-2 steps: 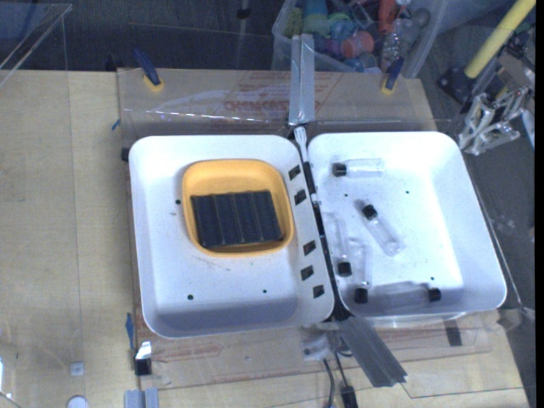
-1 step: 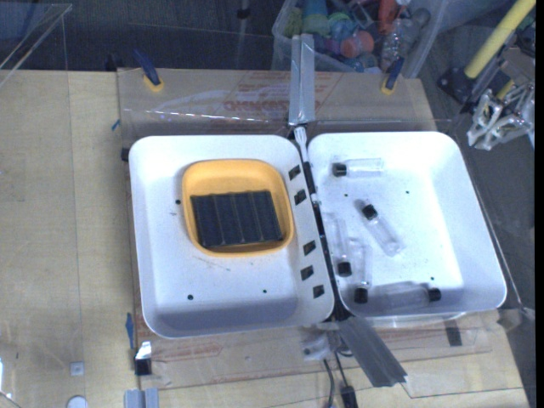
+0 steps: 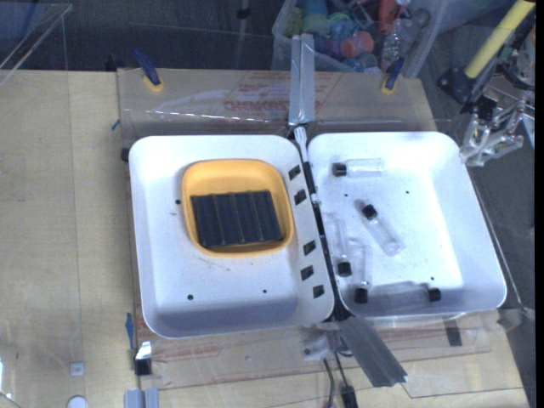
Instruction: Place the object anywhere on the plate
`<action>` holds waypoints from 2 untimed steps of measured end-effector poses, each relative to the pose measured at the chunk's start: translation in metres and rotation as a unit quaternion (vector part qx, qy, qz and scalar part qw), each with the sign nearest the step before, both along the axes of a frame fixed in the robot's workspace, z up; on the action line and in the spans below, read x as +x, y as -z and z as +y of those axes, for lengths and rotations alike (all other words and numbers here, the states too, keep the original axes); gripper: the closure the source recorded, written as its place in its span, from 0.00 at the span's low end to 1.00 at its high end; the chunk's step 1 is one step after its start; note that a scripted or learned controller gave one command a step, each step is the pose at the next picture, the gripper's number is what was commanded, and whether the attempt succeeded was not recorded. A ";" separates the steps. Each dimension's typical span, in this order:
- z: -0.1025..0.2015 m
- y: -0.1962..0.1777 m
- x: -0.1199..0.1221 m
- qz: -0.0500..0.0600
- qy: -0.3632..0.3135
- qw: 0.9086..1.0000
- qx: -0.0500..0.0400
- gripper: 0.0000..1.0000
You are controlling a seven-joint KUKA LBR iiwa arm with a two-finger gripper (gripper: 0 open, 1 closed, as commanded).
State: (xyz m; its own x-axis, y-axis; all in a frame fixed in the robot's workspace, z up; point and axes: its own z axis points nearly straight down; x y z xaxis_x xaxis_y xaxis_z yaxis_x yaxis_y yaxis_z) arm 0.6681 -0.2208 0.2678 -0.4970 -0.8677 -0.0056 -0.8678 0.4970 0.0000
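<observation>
A yellow plate (image 3: 194,185) with rounded corners lies in the left white bin (image 3: 161,296). A black ridged rectangular object (image 3: 236,218) rests flat on the plate and covers most of its middle. My gripper (image 3: 490,134) hangs outside the right bin (image 3: 463,228), just past its upper right corner and far from the plate. Nothing is visible in it.
Several clear vials with black caps lie in the right bin, among them one near the back (image 3: 357,168) and one in the middle (image 3: 379,225). A divider with black clips (image 3: 306,223) separates the bins. A clear tub of colourful toys (image 3: 357,15) stands behind them.
</observation>
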 end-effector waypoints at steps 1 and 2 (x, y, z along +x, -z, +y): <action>0.000 -0.007 0.000 -0.003 -0.108 0.994 -0.001 1.00; 0.001 -0.027 0.001 -0.004 -0.173 0.985 -0.002 1.00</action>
State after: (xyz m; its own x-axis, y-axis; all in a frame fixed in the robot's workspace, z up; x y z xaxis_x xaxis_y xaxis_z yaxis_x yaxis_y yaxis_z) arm 0.6688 -0.2200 0.2947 -0.1724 -0.9850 -0.0050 -0.9850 0.1724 -0.0077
